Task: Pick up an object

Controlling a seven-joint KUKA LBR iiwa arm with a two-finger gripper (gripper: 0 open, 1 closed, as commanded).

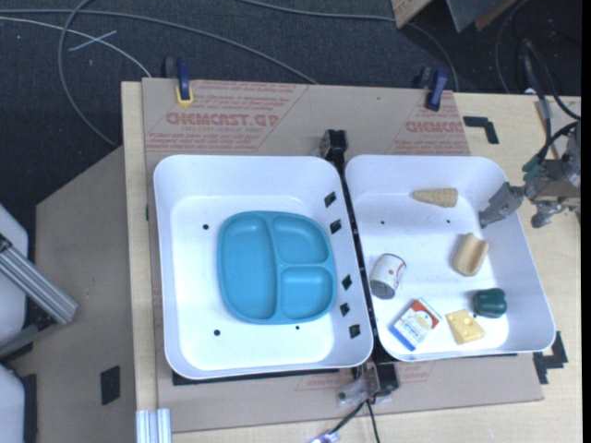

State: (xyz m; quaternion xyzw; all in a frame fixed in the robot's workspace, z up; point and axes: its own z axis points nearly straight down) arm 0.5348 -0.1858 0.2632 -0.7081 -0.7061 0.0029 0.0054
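The right bin [517, 335] holds several loose objects. A tan cone [435, 197] lies near the back and a tan cylinder [469, 254] sits right of centre. A white cup [387, 276] lies on its side by the left wall. A green lump [488, 302], a yellow block [464, 326] and a small red, white and blue box [415, 325] sit near the front. My gripper [513, 218] hangs over the bin's right rim, right of the cone and above the cylinder. It is open, with nothing between its fingers.
The left bin [175, 247] holds a blue divided plate [275, 266]. A black divider [343, 238] with clips runs between the bins. Blue clamps [184, 79] hold the cardboard base at the back. Cables lie on the dark floor behind.
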